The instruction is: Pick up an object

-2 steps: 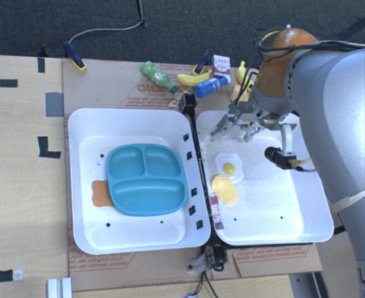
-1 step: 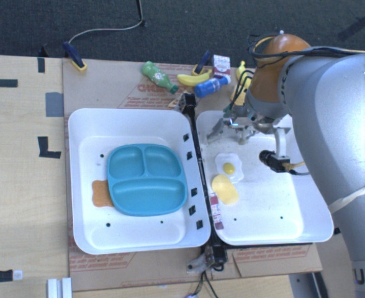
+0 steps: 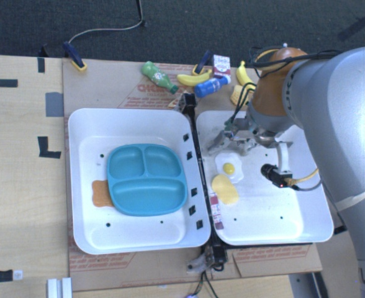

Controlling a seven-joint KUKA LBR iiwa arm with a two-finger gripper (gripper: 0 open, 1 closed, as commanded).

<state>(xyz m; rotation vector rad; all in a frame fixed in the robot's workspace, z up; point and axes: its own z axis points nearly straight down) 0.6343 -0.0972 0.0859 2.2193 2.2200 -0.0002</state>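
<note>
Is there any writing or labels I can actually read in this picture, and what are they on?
None can be read.
Red print on the cardboard above the bins: too blurred.
Red print on the cardboard's front edge: too blurred.
Small carton: label too small.
Strip between the bins: print too small.

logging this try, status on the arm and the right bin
End effector low in right bin, upper-left corner. Fried egg and yellow piece just below it, loose. Nothing between.

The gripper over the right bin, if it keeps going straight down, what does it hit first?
Probably the right bin's bare white floor, just above the fried egg toy. The gripper looks offset from it, though depth is unclear.
</note>
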